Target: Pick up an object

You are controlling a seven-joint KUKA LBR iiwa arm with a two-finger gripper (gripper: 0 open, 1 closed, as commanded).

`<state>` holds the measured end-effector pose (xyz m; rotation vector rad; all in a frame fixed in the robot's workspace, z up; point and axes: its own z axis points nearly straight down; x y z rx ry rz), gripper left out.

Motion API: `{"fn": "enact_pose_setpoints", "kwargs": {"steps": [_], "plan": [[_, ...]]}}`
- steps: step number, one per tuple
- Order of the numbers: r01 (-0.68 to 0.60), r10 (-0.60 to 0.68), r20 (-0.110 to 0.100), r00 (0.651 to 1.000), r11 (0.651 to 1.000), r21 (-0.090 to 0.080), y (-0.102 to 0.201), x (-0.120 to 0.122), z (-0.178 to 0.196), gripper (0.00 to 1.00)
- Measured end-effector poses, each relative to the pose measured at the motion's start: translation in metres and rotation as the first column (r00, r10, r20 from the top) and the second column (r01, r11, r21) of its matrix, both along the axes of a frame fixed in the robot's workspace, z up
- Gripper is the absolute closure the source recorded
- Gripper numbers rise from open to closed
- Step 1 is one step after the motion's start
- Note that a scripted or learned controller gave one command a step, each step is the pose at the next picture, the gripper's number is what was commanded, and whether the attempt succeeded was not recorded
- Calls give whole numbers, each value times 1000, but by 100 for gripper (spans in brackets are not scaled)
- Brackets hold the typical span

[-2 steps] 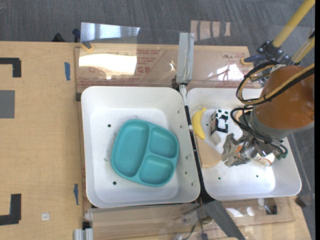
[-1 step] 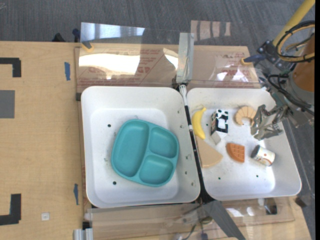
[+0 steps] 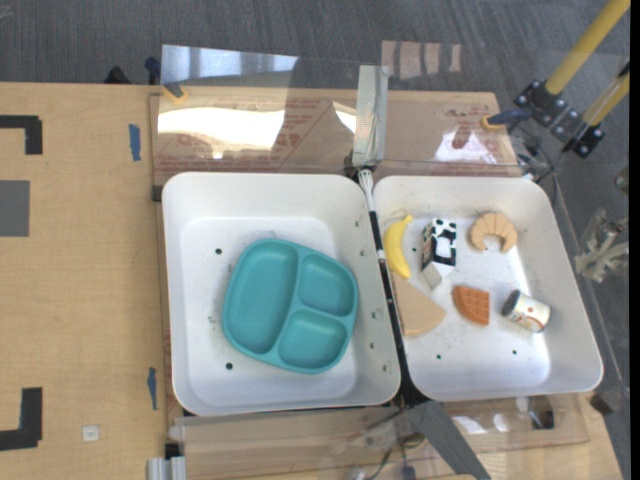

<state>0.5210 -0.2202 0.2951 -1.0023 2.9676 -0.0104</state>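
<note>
The right bin (image 3: 560, 363) holds several small items. A yellow banana (image 3: 399, 246) lies along its left wall. A black and white toy (image 3: 439, 245) sits beside the banana. A tan croissant (image 3: 494, 230) rests near the back right. An orange waffle wedge (image 3: 473, 304) lies in the middle, and a small white cup on its side (image 3: 526, 311) is to its right. A beige flat wedge (image 3: 418, 310) lies at the left front. The left bin (image 3: 190, 208) holds a teal divided plate (image 3: 290, 306).
Clear plastic panels (image 3: 372, 113) stand behind the bins. A yellow and black stand (image 3: 565, 88) is at the upper right. Brown cardboard bench surface (image 3: 70, 268) spreads to the left of the bins.
</note>
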Motion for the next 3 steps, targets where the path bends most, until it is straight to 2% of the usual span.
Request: {"fn": "enact_pose_setpoints", "kwargs": {"steps": [1,2,3], "plan": [[255,-255,0,967,967,5,-2,43,30,100],[599,-599,4,801,801,9,-2,46,109,100],[850,-850,-1,527,526,11,-4,-6,154,100]]}}
